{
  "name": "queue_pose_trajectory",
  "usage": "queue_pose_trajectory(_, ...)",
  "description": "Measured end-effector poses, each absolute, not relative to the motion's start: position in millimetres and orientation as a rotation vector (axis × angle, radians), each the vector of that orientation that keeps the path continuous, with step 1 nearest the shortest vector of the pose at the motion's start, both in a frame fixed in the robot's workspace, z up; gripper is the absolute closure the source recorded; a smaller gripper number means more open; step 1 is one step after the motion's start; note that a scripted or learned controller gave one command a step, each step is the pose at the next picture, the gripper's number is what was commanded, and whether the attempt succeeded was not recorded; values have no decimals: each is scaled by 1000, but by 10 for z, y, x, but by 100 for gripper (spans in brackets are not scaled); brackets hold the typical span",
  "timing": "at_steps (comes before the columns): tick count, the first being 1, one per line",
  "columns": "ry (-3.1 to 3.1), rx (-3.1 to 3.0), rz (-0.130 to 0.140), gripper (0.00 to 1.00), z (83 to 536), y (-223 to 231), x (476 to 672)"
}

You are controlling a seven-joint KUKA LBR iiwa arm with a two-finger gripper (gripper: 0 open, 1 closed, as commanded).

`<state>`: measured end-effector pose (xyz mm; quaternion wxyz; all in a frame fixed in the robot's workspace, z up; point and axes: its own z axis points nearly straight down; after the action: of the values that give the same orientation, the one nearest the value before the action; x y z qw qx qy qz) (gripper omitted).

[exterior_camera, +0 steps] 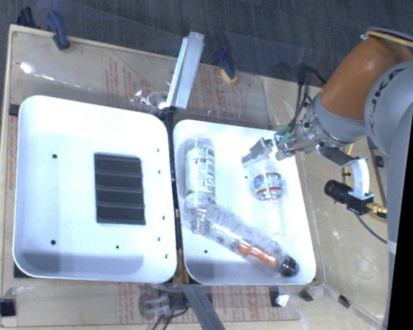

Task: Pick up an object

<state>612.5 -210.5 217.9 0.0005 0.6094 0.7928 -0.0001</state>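
Camera view: arm (373,84) comes in from the right, gripper (262,151) sits over the upper part of the right bin (304,232). Claw state: cannot tell from this angle.

Small clear bottle (267,184) with a red-and-white label lies just below the gripper, very close; contact can't be confirmed. Label text too small to read.

Upright-lying clear bottle (200,169) with a white label is left of the gripper, near the bin's left wall; print is there but not legible.

Long clear bottle (242,241) lies diagonally across the lower bin, orange label, dark cap at the lower right, well below the gripper.

Left bin (45,200) holds a black ribbed block (119,189), far from the gripper
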Motion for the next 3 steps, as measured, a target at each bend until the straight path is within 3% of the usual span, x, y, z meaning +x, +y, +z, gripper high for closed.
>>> queue_pose_trajectory(2, 2602, 1768, -2, 0, 2040, -2079, 6149)
queue_pose_trajectory(3, 2630, 1715, 0, 0, 1995, -2082, 6345)
